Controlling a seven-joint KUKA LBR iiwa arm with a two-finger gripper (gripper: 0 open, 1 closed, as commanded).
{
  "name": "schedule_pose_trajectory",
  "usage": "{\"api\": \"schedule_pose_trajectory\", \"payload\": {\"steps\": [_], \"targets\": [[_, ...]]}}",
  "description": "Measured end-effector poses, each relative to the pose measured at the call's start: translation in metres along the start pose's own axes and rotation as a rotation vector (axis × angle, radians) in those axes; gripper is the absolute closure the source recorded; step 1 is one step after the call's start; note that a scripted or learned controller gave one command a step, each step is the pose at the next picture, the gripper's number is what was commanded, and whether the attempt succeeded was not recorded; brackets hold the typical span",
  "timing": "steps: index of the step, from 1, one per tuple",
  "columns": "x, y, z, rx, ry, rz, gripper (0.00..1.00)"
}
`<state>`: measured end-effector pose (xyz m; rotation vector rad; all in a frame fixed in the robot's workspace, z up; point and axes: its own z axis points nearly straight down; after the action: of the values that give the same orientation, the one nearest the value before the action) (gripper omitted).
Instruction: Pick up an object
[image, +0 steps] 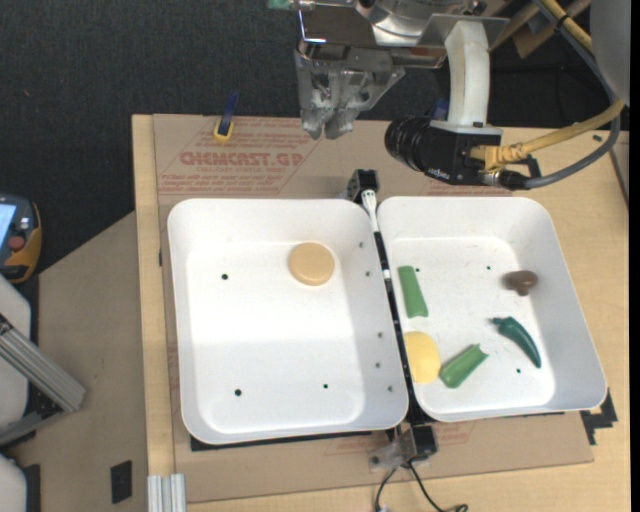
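I have the gripper (328, 125) parked high above the far edge of the worktop (150, 300), beyond both bins, so it hangs clear of everything while I choose a target. Its fingers look empty; whether they are spread or pressed together, I cannot tell from this angle.

In the left bin (200, 400) one tan disc (312, 264) lies alone in the far half, well apart from every wall. That reads as the easy pick: open floor all round it and room for a straight descent.

The right bin (560, 250) is busier. A green stick (412, 291) lies just beside the wall between the bins, a yellow lump (421, 356) touches a green wedge (463, 365) at the near side, a dark green pepper (518, 338) lies to their right, and a brown lump (520, 282) rests near the right wall. Those edges would crowd a grasp, I judge.
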<state>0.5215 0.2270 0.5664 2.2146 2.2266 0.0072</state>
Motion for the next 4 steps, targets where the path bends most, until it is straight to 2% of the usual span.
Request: {"api": "schedule_pose_trajectory", "payload": {"steps": [1,2,3,4], "targets": [[0.001,0.0,-0.01,-0.003,0.001,-0.001,1.0],[-0.005,0.026,0.332,0.02,-0.009,0.007,1.0],[-0.003,0.028,0.321,0.004,-0.002,0.007,0.0],[-0.003,0.048,0.247,-0.005,0.001,0.007,0.0]]}}
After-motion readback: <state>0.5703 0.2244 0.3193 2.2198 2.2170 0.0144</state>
